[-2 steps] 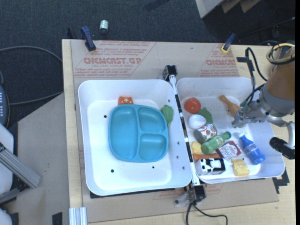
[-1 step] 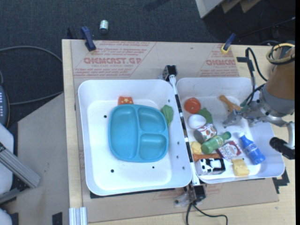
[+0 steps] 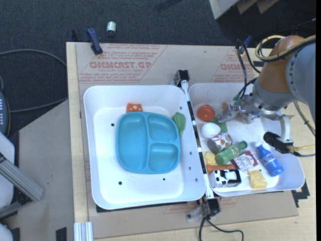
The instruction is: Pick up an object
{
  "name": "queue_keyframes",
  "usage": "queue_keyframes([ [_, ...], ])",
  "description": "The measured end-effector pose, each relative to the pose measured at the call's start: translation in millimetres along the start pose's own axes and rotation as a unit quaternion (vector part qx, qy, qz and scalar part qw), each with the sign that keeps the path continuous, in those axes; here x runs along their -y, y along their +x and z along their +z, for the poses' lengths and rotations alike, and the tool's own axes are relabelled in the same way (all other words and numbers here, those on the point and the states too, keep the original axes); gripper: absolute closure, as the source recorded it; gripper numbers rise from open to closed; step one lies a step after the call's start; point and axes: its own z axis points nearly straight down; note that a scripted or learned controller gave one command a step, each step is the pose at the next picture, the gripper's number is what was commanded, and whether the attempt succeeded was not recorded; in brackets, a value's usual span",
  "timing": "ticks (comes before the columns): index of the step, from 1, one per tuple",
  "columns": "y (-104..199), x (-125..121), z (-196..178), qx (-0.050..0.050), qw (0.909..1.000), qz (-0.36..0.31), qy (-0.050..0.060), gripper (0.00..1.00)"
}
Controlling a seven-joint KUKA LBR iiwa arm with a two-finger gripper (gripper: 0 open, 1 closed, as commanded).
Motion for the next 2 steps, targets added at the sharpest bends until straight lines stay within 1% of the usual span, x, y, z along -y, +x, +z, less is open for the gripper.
queue_keyframes([
  [1, 43, -48, 2, 0.004, 1.0000, 0.003, 0.004, 0.00],
  [2, 52, -7, 1, 0.000, 1.0000, 0.001, 0.002, 0.00],
])
